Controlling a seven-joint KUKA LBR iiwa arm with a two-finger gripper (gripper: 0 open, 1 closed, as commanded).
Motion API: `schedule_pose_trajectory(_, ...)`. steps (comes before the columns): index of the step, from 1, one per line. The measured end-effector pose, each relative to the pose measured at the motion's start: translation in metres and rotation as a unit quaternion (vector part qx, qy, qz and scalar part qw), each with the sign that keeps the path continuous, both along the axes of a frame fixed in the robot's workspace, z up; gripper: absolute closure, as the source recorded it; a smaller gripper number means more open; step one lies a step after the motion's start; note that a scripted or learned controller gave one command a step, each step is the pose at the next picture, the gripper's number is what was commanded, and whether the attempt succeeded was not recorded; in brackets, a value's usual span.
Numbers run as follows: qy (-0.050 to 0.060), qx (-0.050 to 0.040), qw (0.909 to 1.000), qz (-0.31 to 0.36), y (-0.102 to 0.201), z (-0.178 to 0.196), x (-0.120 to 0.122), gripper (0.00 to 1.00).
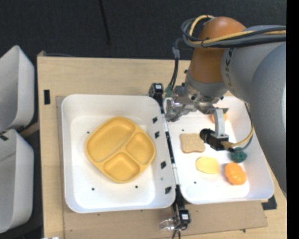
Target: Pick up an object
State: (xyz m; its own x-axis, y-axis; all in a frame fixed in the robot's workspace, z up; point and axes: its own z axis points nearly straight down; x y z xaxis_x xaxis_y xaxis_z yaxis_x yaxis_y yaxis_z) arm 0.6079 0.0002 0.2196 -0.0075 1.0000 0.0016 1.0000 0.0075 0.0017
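Reaching in from the right, the arm (214,59) hangs over the far left part of the right bin (256,183), its gripper (175,108) close to the rim shared with the left bin (70,153); whether it is spread or closed cannot be told. A yellow divided plate (120,148) lies in the left bin. In the right bin lie a slice of toast (192,143), a pale yellow piece (208,165), an orange piece (235,174) and what may be a small green item (238,156).

Glossy yellow plastic tray (120,148), smooth white plastic bins (72,193), matt wood bench (104,73).
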Motion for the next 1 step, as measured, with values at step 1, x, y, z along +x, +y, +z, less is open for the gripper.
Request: schedule_pose_trajectory(1, -0.001, 0.0, 1.0, 0.0, 0.0524, 0.0079, 0.0219, 1.0)
